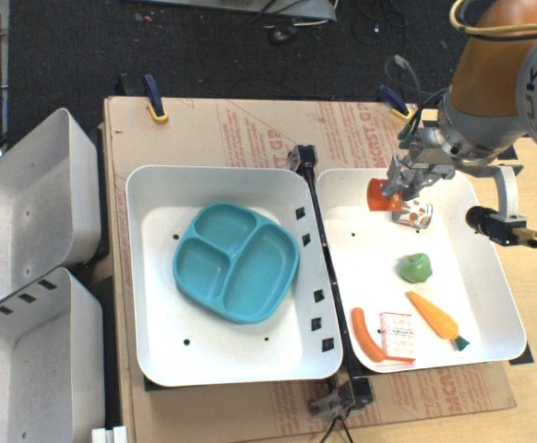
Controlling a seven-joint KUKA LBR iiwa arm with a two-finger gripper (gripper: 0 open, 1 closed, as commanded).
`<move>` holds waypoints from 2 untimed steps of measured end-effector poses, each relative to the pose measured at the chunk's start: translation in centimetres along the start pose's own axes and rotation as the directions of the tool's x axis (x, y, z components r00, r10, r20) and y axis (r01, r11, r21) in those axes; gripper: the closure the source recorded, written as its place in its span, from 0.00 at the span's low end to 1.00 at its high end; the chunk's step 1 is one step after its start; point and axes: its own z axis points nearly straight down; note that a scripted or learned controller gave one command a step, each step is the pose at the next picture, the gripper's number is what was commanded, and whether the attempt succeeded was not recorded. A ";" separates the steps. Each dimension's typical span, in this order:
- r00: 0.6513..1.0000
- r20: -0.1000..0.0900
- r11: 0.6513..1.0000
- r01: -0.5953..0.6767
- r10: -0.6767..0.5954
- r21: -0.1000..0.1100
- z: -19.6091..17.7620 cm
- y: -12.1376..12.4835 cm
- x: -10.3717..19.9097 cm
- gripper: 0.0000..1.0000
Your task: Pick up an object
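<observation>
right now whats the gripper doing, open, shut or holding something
Gripper: cannot be told; it sits low over the red object at the right bin's far end.

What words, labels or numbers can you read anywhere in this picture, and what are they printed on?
Red print on the brown cardboard sheet under the two bins: upside down and too faint to read.
Red-and-white printed small flat packet in the right white bin: too small to read.
Patterned small white cup by the end effector: markings blurred.
</observation>
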 end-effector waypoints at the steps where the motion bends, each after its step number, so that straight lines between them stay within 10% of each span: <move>1: 1.000 -0.001 1.000 0.001 -0.001 -0.001 -0.3 0.3 5.6 1.00; 2: 1.000 0.000 1.000 0.000 0.000 0.001 1.8 1.0 10.5 1.00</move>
